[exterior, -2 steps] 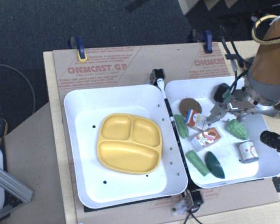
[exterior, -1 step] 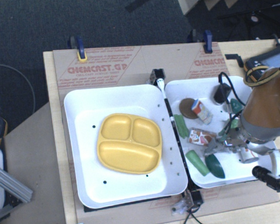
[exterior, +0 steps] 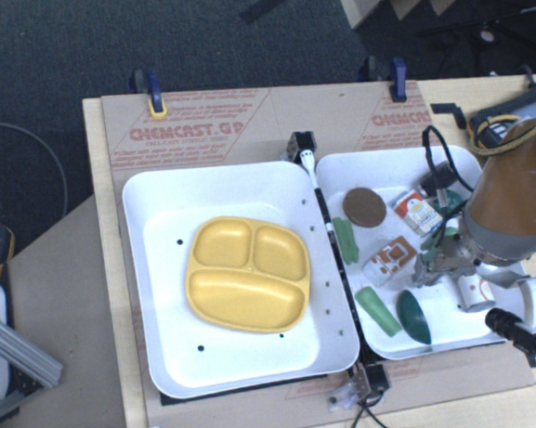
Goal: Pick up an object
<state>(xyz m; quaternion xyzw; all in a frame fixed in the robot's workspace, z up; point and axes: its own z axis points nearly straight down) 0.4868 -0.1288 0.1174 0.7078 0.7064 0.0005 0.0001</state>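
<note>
The right bin (exterior: 376, 166) holds several small items: a brown disc (exterior: 365, 206), a red and white packet (exterior: 416, 211), a brown and white packet (exterior: 392, 258), a light green stick (exterior: 346, 241), a green block (exterior: 378, 308) and a dark green oval piece (exterior: 413, 316). My gripper (exterior: 435, 266) reaches in from the right and hangs low over the bin's right half. It sits just right of the brown and white packet and above the dark green oval piece. The arm's body hides the bin's right side.
A yellow divided plate (exterior: 247, 273) lies in the middle of the left bin (exterior: 156, 265). A black divider with clips (exterior: 322, 215) separates the bins. Cables (exterior: 439, 161) trail from the arm over the right bin's far corner. Blue clamps (exterior: 153, 90) hold the board's back edge.
</note>
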